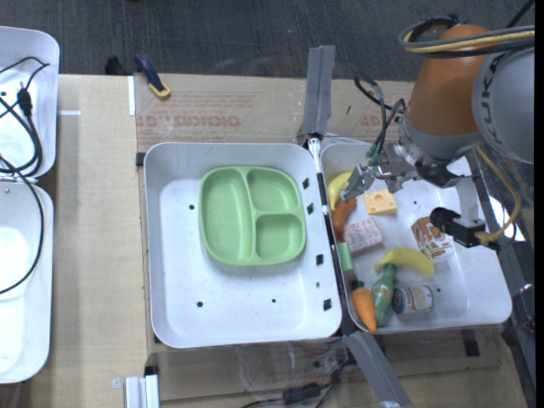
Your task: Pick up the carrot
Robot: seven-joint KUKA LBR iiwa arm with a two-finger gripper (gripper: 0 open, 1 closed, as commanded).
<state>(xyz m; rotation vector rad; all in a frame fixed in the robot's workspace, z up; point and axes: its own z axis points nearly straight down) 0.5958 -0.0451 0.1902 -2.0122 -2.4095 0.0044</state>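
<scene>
The carrot (364, 309), orange and tapered, lies at the front left corner of the right bin (484, 300), next to a small green bottle (384, 289). My gripper (360, 181) hangs over the back left part of that bin, above a yellow item (339, 183) and a red-orange item (342, 215). It is well behind the carrot. It looks open, and nothing shows between its fingers.
The right bin also holds a cheese wedge (380, 202), a pink-white packet (364, 235), a banana (407, 261), a can (415, 299) and a small carton (431, 238). In the left bin (174, 296) sits a green divided plate (252, 214). A metal divider (319, 100) stands between the bins.
</scene>
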